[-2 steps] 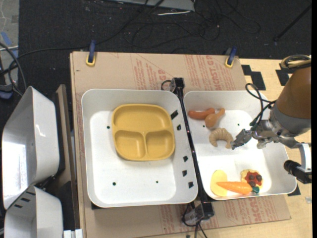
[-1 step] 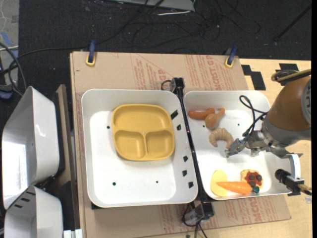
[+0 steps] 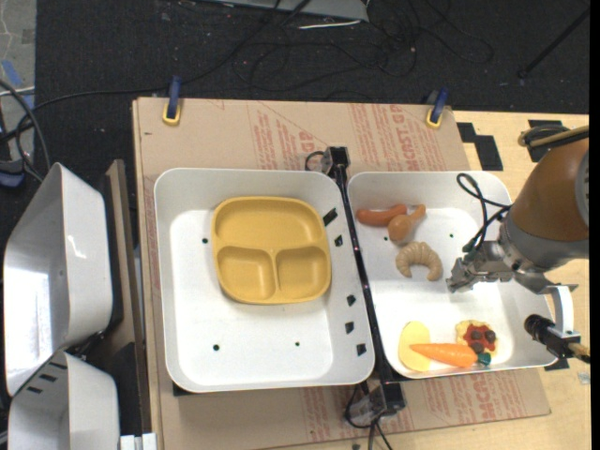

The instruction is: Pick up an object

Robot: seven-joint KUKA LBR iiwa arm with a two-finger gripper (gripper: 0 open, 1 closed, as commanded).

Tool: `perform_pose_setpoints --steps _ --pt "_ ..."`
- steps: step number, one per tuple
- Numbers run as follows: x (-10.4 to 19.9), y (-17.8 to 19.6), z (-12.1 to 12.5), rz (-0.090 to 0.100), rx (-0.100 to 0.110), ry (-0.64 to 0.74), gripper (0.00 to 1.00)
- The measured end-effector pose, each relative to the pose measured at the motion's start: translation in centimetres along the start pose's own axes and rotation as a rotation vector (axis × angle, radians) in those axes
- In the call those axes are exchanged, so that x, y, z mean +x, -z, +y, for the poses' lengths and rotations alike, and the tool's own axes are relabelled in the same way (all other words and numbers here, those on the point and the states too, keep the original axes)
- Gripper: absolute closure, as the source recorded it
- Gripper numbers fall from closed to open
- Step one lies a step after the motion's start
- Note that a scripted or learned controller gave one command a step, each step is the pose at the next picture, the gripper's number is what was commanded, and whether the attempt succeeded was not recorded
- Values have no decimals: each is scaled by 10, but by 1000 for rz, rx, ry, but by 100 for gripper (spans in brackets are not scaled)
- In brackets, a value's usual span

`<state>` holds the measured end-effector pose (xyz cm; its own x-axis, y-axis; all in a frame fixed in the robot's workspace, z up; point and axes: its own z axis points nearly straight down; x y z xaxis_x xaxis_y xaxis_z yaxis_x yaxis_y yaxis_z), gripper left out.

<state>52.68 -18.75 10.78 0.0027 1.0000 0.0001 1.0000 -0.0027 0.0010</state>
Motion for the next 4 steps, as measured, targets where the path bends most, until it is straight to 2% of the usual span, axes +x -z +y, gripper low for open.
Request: perform_pose_setpoints --steps 2,3,4 --pt "-1 85 7 -3 -5 6 100" --pt "-7 140 0 -3 -6 5 100" --pt "49 147 3 1 -1 11 100"
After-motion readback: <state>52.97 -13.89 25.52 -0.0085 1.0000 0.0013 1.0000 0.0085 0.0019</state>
